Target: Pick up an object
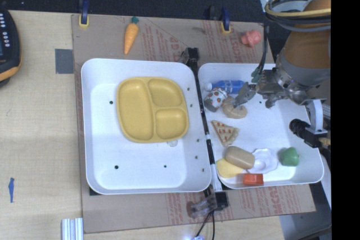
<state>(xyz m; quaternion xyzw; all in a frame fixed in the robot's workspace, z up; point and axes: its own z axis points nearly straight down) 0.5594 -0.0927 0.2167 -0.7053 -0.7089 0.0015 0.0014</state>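
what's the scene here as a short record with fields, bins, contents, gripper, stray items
left bin: holds a yellow tray with three compartments
right bin: holds a blue bottle, a round cookie, a waffle wedge, a tan bun, a yellow piece, an orange block, a green ball
gripper: low over the cookie, near the bottle; a hold cannot be told
arm: reaches in from the right
outside bins: carrot and pink toy on the board behind the bins
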